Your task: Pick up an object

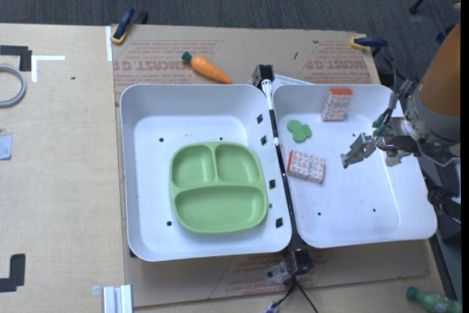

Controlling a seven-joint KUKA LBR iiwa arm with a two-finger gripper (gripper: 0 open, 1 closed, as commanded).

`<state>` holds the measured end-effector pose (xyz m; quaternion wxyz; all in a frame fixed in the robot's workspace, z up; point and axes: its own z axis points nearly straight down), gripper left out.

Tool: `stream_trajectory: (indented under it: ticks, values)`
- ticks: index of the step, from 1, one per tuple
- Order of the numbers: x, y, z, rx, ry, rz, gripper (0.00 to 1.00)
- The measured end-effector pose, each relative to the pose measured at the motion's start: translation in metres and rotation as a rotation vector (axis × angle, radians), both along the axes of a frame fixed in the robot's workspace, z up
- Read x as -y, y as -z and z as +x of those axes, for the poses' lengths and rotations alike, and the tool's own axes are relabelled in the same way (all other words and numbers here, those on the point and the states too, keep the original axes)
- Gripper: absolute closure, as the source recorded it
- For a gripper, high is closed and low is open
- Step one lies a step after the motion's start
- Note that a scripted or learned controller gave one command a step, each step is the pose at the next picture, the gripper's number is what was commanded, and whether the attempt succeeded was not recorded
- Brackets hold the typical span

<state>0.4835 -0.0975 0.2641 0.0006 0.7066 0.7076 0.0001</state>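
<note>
A: What lies in the right bin [410, 220]?
B: A patterned pink block [306, 166] flat near the left wall, a taller block [336, 105] with an orange top by the far wall, and a ridged green piece [298, 130] between them.
A: Any room?
B: The bin's near half is bare floor.
A: The arm?
B: It reaches in from the right; the gripper [357, 152] hangs over mid-bin, right of the pink block, gripping nothing. Whether the jaws are open, I cannot tell.
</note>
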Motion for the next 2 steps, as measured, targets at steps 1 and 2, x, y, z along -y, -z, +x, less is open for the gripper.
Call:
stream_trajectory:
  ticks: [1,2]
  values:
    - [0.012,0.049,0.108,-0.001,0.023,0.0,0.0]
    - [0.026,0.117,0.175,0.0,-0.068,-0.001,0.0]
